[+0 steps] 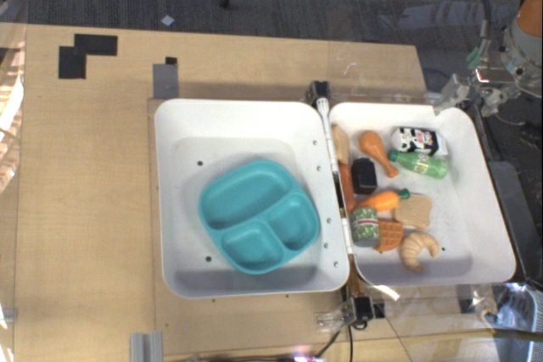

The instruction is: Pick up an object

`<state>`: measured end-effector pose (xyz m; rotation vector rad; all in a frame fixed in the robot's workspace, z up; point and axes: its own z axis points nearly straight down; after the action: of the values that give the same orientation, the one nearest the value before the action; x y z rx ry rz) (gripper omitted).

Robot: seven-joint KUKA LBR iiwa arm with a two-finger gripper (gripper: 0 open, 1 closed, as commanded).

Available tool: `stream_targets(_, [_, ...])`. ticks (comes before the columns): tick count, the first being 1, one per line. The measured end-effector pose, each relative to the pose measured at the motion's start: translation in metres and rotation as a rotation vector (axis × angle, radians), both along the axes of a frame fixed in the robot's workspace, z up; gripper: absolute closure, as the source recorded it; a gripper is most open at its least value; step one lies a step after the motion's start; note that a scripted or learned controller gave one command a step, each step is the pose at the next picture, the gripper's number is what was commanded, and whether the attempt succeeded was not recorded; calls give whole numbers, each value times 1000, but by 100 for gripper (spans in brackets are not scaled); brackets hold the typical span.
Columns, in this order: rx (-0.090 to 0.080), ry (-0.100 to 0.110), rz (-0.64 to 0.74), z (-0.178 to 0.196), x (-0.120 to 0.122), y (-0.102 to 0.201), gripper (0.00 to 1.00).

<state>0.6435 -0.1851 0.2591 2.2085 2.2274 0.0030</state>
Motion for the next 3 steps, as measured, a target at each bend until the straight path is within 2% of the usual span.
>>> stream_targets(1, [5,9,-16,-151,-20,34,0])
stream_targets(2, [3,-1,68,-172,-13,101,0])
stream_targets(3, [3,-9,69,-158,-11,100,100])
